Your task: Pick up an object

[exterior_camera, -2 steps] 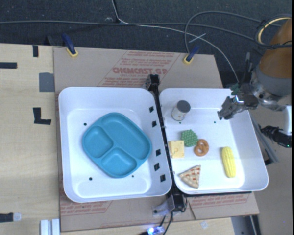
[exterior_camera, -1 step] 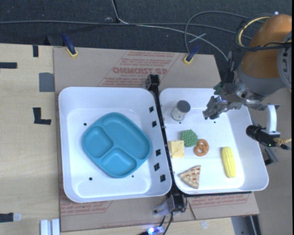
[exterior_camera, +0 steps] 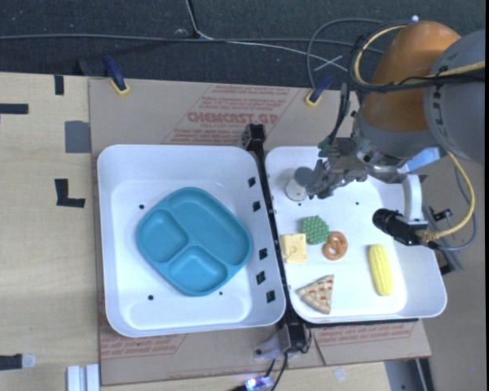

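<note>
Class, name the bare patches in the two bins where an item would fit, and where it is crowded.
Free: left bin floor around the blue tray; right bin's near-right corner past the corn. Crowded: cheese, broccoli, pretzel and pizza slice, plus the pincer above.

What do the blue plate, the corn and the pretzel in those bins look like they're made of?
The blue plate looks like moulded plastic: one even teal colour, matte, with smooth rounded compartments. The corn seems to be plastic toy food, uniformly yellow with a faint sheen. The pretzel is likely plastic or rubber too, a plain orange-brown with no crumb texture, though it is too small to be sure.
</note>
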Controlling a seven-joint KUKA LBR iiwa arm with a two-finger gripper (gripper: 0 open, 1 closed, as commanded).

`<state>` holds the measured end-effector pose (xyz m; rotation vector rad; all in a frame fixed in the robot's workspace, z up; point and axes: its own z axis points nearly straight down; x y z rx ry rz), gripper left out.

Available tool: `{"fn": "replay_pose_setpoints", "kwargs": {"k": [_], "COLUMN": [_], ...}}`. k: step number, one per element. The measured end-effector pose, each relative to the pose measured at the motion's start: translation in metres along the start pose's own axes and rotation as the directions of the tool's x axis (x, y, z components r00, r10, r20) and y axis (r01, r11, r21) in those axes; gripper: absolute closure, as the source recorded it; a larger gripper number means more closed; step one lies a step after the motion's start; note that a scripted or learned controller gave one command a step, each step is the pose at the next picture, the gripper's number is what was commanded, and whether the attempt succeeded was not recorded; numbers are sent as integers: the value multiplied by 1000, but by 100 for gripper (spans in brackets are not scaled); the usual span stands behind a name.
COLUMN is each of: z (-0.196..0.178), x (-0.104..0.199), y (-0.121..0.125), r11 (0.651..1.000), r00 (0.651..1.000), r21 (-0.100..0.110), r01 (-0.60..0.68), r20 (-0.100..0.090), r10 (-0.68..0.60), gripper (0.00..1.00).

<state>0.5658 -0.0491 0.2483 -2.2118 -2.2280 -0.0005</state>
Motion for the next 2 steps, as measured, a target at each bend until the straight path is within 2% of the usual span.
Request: {"fn": "replay_pose_setpoints", "kwargs": {"k": [1,2], "z": [1,18], "x": [62,109], "y": [6,6], "r11": [1000,1000], "r00": [1000,1000], "r21": [0,3], "r01": [1,-2], "r20": [1,2], "r10": [-1,2], "gripper": [100,100]}}
